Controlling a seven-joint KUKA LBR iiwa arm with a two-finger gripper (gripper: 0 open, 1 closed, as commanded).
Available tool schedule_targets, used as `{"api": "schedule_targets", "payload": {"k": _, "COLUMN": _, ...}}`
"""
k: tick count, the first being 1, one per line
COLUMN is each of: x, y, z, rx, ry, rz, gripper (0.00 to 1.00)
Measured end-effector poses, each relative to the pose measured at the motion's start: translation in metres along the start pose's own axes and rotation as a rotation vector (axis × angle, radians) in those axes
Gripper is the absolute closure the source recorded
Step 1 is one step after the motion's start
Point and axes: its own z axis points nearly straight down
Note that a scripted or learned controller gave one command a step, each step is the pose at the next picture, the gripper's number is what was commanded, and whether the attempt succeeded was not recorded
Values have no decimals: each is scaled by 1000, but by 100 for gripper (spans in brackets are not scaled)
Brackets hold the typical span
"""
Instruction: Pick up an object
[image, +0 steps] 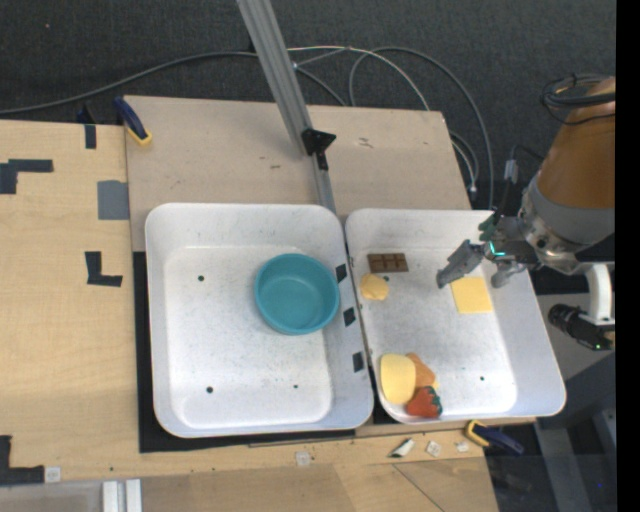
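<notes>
Arm (580, 165) is showing a rounded orange band over a grey wrist, dark grey hand (480, 268) wearing a small green light.

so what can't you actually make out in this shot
- Claw, camera view: blurred and seen from above; whether it touches the yellow slice beneath is unclear.
- Pile in the right bin near corner: yellow, orange and red pieces overlap, so their shapes are hidden.
- Arm: cut off by the right edge.
</notes>
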Motion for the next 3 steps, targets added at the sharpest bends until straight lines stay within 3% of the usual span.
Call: {"api": "schedule_targets", "payload": {"k": 3, "x": 0, "y": -6, "z": 162, "rx": 7, "ry": 1, "rz": 1, "gripper": 0}}
